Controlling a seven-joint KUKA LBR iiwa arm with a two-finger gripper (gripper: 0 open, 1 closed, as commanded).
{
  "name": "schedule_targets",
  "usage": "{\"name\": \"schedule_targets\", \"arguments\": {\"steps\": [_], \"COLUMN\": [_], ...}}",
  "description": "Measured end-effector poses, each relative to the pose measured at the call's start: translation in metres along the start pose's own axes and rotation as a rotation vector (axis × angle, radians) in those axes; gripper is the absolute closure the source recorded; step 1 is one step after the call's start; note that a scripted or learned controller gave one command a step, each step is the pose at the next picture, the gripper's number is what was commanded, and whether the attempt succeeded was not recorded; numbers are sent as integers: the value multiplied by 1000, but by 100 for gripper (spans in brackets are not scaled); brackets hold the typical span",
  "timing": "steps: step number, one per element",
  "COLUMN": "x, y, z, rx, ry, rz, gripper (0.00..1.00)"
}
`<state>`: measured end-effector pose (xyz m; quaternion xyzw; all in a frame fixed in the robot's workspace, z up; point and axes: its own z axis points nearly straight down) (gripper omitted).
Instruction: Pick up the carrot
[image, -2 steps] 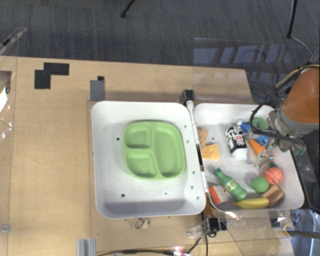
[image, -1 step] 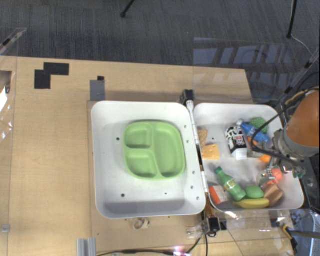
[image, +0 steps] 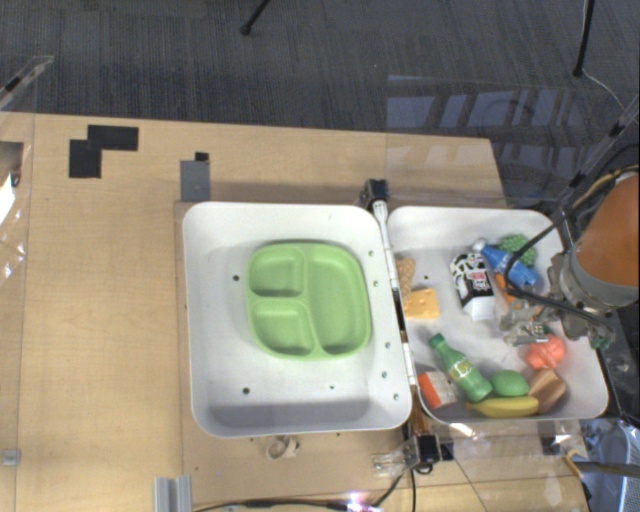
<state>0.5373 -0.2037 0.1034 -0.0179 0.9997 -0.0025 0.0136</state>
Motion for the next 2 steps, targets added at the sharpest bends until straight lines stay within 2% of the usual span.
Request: {"name": "schedule_targets", "arguments": {"steps": [1, 2], "x": [0, -18], "y": [0, -2], "z": [1, 15], "rx": [0, -2], "ry": [1, 13], "rz": [-1, 168], "gripper": [0, 0]}}
